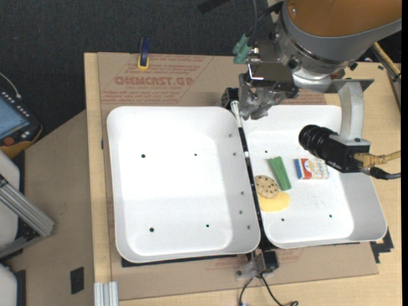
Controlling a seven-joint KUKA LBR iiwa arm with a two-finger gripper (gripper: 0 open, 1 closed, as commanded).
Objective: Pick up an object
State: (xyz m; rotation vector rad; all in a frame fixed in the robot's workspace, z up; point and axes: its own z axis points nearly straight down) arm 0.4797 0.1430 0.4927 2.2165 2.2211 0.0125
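Single fixed camera: mounted above the table [159, 75], looking down at a slant, medium distance. Covers both bins, left bin [178, 183] and right bin [319, 222]; arm [338, 18] enters from right.

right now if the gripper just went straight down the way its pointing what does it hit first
Probably the bare floor at the far-left corner of the right bin, close to the divider between the bins. The gripper hangs there, away from the green block. Depth is unclear.

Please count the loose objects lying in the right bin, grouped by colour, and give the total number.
Green: 1, flat green rectangular bar
Yellow: 1, flat yellow foam piece
Tan with dark spots: 1, round cookie-like disc
White with red and blue print: 1, small printed packet
Total: 4
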